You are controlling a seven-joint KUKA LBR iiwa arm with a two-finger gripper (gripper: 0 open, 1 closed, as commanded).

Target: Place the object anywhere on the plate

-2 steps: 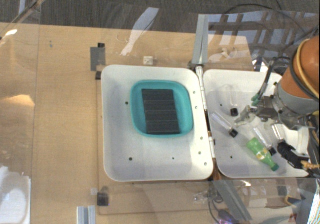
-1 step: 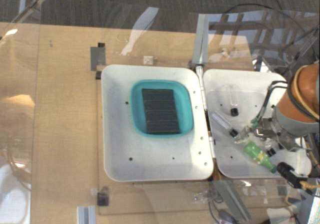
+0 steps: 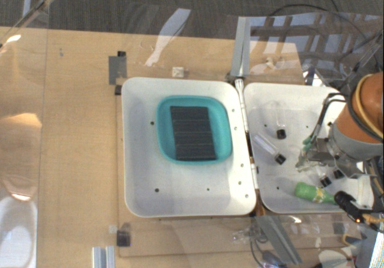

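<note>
A teal plate [image 3: 224, 118] lies in the left bin [image 3: 141, 159], and a dark ridged rectangular slab [image 3: 192, 133] lies flat in its middle. My gripper [image 3: 312, 157] hangs low over the right bin [image 3: 267, 198], near that bin's right side and far from the plate. Just left of the gripper lies a clear tube with a black end [image 3: 269, 147]. A green cylinder [image 3: 312, 192] lies below the gripper near the bin's front wall. I see nothing held in the gripper.
A small black cube [image 3: 280, 134] sits in the right bin's middle, and another small black piece [image 3: 326, 181] lies by the green cylinder. The wall between the two bins [image 3: 243, 135] stands between gripper and plate. Metal framing and cables crowd the back right.
</note>
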